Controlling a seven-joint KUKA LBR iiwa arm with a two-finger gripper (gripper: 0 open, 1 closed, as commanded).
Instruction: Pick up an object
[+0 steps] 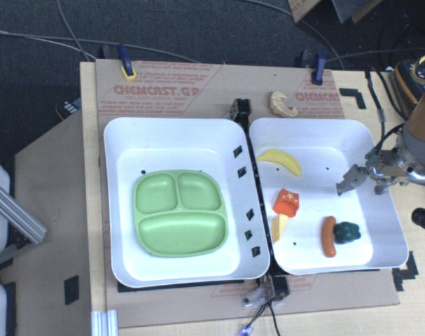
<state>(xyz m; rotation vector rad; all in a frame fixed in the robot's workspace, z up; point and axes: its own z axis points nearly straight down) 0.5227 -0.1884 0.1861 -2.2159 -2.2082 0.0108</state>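
The right bin (pixel 380 219) holds a yellow banana (pixel 281 161) near its far left. A red block on a pale orange stick (pixel 285 207) lies by its left wall. Near the front, an orange-red sausage (pixel 328 236) touches a dark green lump (pixel 348 232). My gripper (pixel 366 182) hangs over the right side of this bin, beyond the sausage and the green lump and apart from them. Its fingers are spread open with nothing between them.
The left bin (pixel 121 152) holds a light green divided plate (pixel 180 212). A beige lump (pixel 283 103) lies on the cardboard behind the right bin. Black clips line the wall between the bins. Cables run along the bench's right edge.
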